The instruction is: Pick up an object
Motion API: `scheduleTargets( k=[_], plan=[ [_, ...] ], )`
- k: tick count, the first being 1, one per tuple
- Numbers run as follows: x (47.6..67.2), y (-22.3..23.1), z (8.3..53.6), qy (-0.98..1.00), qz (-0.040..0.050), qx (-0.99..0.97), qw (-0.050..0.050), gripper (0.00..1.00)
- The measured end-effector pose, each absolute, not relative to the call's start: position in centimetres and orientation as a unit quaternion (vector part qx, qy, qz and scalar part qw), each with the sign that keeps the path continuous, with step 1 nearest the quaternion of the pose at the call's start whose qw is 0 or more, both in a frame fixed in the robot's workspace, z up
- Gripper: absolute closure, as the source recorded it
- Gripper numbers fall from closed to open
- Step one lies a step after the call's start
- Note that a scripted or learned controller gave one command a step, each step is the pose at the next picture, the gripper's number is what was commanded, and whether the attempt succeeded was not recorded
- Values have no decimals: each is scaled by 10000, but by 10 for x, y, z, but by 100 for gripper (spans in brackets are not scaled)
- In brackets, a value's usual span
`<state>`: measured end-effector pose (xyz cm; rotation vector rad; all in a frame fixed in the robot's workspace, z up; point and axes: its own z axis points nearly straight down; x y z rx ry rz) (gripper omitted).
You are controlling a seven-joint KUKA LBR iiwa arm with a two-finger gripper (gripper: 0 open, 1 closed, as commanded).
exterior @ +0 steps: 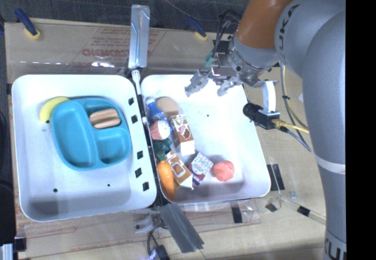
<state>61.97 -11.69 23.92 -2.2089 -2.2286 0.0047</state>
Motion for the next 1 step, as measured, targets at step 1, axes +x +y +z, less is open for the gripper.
scheduleTargets(
  k=[1],
  plan=[
    [620,-99,129,-7062,43,-7079,48,0]
  ],
)
